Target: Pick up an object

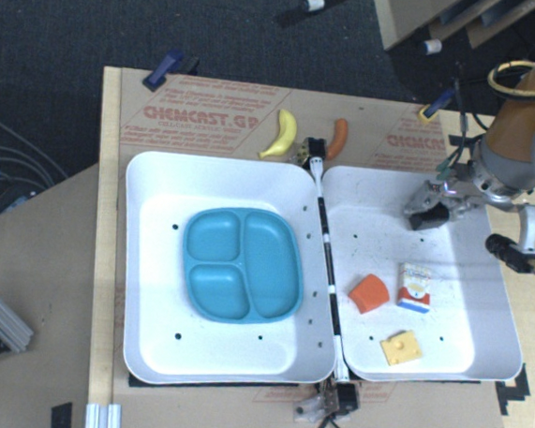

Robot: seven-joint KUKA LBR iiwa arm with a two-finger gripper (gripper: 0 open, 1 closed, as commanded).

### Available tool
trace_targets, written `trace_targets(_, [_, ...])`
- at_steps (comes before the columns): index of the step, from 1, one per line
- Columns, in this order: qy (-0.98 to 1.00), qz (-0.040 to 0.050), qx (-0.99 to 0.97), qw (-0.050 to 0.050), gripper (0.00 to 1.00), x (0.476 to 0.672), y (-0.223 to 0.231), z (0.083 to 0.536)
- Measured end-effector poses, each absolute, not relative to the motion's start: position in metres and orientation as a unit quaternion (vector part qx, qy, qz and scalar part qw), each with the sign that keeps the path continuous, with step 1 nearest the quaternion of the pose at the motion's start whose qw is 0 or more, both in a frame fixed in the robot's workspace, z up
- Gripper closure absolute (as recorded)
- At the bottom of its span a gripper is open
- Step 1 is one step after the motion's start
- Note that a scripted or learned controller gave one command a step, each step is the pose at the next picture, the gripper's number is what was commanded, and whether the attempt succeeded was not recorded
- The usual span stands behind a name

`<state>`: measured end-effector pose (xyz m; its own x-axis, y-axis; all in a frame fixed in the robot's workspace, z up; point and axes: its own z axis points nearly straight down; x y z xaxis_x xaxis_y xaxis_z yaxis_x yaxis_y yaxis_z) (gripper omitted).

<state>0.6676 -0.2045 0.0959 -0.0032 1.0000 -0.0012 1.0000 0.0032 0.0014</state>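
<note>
The right bin holds three small objects: an orange block, a small white carton with red and blue print and a yellow cheese-like piece. My gripper hangs over the bin's far part, well above and behind the carton, with nothing seen between its dark fingers. The grey arm with its orange band reaches in from the right.
The left bin holds a blue divided plate. Behind the bins, on the brown board, lie a yellow banana and an orange carrot-like toy. A blue clamp sits at the board's far left corner.
</note>
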Motion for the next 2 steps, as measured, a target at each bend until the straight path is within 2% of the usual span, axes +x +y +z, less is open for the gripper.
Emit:
trace_targets(1, [0.708, 0.0022, 0.706, 0.001, 1.0, 0.668, -0.07, 0.187])
trace_targets(2, [0.708, 0.0001, 0.707, 0.0, 1.0, 0.623, -0.056, 0.24])
